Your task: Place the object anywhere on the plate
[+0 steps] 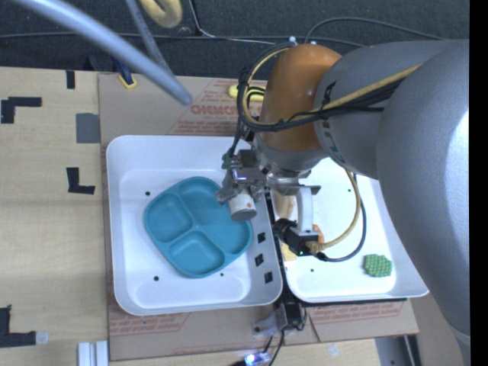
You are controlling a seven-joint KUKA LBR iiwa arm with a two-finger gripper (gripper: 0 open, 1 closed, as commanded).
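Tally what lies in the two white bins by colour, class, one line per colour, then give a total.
Blue: 1, the divided plate in the left bin
Green: 1, the small knobbly object in the right bin
Total: 2

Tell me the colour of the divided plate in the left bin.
Blue, a light teal; the plate shows clearly in the camera view.

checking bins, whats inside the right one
In the right bin a small green object lies near its corner; the arm covers most of the rest, so anything beneath it is hidden.
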